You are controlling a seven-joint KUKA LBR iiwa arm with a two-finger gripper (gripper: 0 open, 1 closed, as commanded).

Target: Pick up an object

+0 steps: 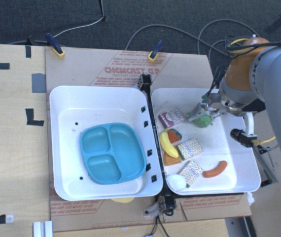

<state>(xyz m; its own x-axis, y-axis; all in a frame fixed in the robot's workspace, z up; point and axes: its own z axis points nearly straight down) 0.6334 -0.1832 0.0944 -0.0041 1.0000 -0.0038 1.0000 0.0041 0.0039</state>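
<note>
Two white bins sat side by side on the bench; from where I stood, the left bin (61, 132), well to the left of the pincer, held a blue divided plate (112, 152). In the right bin (229, 181) the small things lay crowded: a white egg (176, 182), a banana (166, 143) touching an orange piece (172, 154), two patterned packets (190, 148), a pink wrapper (171, 117) and a sausage (214, 169), all left of or below the pincer. The pincer (203, 113) hung low at that bin's upper part, right over a green object (203, 121); whether it was parted or closed I could not tell. My worry was a glancing touch: the green object looked small and rounded, so it might roll aside or slip out on the lift; the wrapper lay just to the left and might get nudged.
</note>
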